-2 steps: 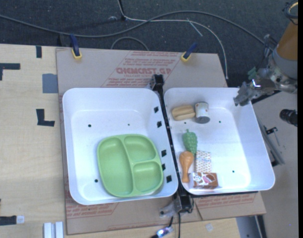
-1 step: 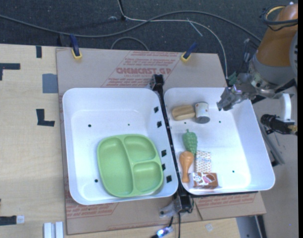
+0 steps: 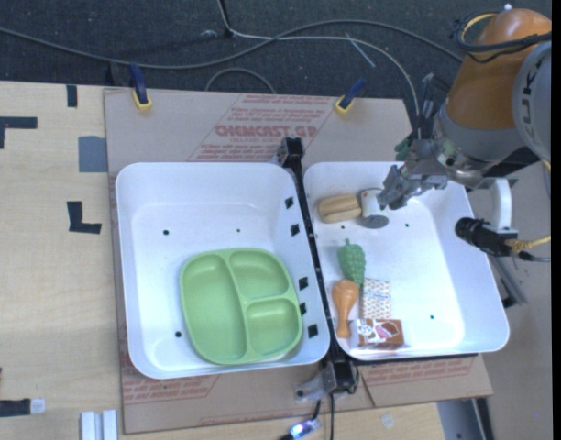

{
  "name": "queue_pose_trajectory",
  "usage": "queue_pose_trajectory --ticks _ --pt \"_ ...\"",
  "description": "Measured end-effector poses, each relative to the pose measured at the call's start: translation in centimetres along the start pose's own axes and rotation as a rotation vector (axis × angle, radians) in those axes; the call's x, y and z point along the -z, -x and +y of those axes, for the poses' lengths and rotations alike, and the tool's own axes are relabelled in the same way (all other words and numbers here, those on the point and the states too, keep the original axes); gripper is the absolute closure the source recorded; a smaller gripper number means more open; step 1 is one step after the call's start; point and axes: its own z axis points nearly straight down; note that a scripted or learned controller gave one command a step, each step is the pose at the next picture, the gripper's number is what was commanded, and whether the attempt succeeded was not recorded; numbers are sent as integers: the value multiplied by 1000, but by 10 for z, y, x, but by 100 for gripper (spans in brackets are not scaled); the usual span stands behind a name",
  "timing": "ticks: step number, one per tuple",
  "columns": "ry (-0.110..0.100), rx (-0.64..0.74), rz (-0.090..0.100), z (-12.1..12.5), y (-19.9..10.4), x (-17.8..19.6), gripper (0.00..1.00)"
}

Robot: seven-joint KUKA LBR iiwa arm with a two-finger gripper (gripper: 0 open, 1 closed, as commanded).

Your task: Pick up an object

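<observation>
In the right bin (image 3: 464, 282) lie a tan bread-roll-like object (image 3: 338, 208) at the back left, a green leafy toy (image 3: 352, 261), an orange carrot-like toy (image 3: 345, 302) and a small printed packet (image 3: 379, 319). My gripper (image 3: 383, 205) hangs over the back of that bin, just right of the tan roll, its tips low near the bin floor. A small grey-white piece sits at the tips beside the roll's right end. Whether anything lies between the fingers is not visible.
The left bin (image 3: 143, 246) holds a green divided plate (image 3: 242, 305). A black divider (image 3: 303, 246) runs between the bins. Cables cross the dark floor behind the bench. A black fitting (image 3: 482, 235) sticks out at the right bin's right rim.
</observation>
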Motion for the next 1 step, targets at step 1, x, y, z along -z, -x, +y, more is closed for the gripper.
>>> queue_pose_trajectory --ticks 1 --pt "0 0 0 -8 -51 3 100"
